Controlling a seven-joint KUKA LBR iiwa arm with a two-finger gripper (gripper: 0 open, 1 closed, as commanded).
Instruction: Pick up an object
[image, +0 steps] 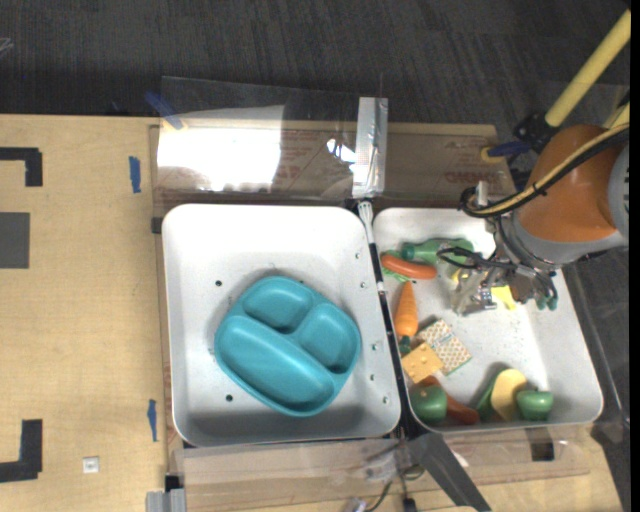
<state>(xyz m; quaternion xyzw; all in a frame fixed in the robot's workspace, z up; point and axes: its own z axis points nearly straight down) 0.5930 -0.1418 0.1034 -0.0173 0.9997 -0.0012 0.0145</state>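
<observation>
While the arm (575, 195) reaches in from the right, its gripper (487, 287) hangs low over the upper part of the right bin (575, 360), among cables and metal fittings; whether it is open, closed or gripping anything cannot be told from this angle. No object is seen between its parts, so no grasp is recorded.

Candidate objects for the pick lie loose in the right bin, apparently tipped in at random. An orange carrot (405, 310) lies along the left wall, a red-orange piece (409, 267) just above it, and a green piece (430, 249) near the top wall. A speckled cracker-like square (446, 345) touches a yellow cheese-like wedge (420, 362). Along the lower wall sit a green round item (431, 402), a yellow lump (507, 388) and a green stub (535, 403). All appear smooth moulded plastic, mostly rounded.

The left bin (190, 300) holds a teal compartment tray (288, 343), glossy, with three hollows.

Judgement: the gripper is positioned nearest the upper cluster, suggesting an attempt there.
</observation>
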